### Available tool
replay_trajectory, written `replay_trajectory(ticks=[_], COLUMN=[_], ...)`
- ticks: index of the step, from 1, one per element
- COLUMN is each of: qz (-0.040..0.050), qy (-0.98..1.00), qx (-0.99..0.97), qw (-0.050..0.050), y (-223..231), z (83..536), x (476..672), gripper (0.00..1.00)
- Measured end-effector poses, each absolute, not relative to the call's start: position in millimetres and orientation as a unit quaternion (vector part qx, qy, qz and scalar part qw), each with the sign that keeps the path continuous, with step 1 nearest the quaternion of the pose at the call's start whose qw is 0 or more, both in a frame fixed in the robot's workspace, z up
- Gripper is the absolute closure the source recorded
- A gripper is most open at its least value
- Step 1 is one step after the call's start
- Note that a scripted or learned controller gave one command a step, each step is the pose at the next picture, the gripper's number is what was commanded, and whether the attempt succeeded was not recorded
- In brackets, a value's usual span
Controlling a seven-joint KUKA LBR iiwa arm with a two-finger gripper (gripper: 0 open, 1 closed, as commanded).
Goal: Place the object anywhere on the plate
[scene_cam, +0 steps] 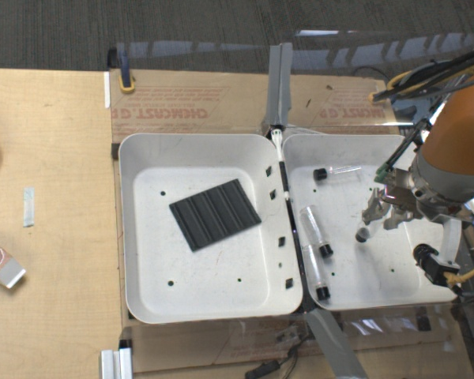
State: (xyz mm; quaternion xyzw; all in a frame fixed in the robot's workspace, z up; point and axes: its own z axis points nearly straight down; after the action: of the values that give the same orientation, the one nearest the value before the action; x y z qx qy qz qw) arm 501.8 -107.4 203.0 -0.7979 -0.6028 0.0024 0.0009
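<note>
A dark grey ribbed plate (215, 214) lies tilted in the middle of the left bin (142, 290). Three clear tubes with black caps lie in the right bin (395, 287): one (337, 172) near the back, one (314, 227) along the left side, and one (317, 276) near the front left corner. My gripper (371, 229) hangs low over the middle of the right bin, to the right of the tubes. Its tip reaches down close to the bin floor. I see nothing held by it.
A grey divider post (280, 85) stands behind the seam between the bins. Cables (426, 73) run above the arm at the back right. On the wooden bench to the left lie a small wrapped item (1, 264) and a grey strip (28, 208).
</note>
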Motion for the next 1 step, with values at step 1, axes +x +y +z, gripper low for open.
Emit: replay_trajectory(ticks=[1], qz=[0.0015], qy=[-0.772], qx=[-0.635], qw=[0.0], y=[-52.8], z=[189.9], x=[568.7], gripper=[1.0])
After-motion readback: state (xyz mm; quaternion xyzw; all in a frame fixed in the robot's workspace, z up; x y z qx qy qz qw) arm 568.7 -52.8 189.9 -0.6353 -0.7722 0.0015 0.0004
